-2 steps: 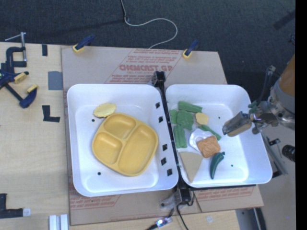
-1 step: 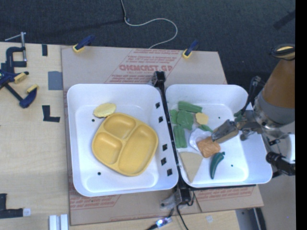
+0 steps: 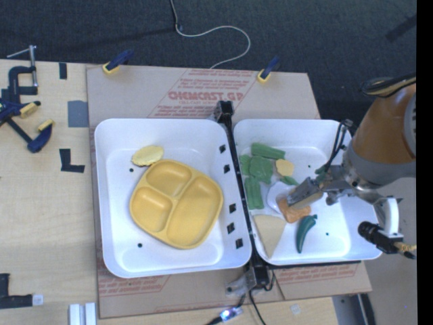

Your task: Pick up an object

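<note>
My gripper [image 3: 302, 193] reaches in from the right and hangs low over the middle of the right bin [image 3: 338, 249]. Just below its tip lies a small orange piece [image 3: 293, 214], partly covered by it. A dark green pepper [image 3: 304, 231] lies to the right of that piece. Several pale green pieces [image 3: 258, 171] lie along the bin's left side, with a small yellow piece [image 3: 285, 167] beside them. A cream wedge [image 3: 268, 231] rests at the front, and a white round thing [image 3: 276, 198] sits beside the gripper.
The left bin [image 3: 111, 181] holds a yellow divided plate [image 3: 176, 202] and a yellow chip-shaped piece [image 3: 147, 155]. The grey and orange arm [image 3: 382, 141] covers the right bin's right edge. Clamps [image 3: 24, 114] sit on the bench at the far left.
</note>
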You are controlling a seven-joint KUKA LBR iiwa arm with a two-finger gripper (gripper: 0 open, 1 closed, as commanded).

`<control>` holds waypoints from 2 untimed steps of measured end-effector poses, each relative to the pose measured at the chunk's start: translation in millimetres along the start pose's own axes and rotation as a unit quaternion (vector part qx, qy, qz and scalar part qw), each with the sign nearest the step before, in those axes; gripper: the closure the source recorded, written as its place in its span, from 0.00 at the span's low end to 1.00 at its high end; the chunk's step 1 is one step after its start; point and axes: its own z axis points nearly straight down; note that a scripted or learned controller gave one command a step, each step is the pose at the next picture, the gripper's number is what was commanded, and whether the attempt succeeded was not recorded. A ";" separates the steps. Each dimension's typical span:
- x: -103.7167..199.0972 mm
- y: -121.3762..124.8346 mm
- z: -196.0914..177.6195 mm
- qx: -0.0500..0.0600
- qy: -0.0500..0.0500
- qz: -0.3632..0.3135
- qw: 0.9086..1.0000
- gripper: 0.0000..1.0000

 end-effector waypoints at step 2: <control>-1.5 -6.4 84.0 -0.008 -0.001 0.001 1.000 0.00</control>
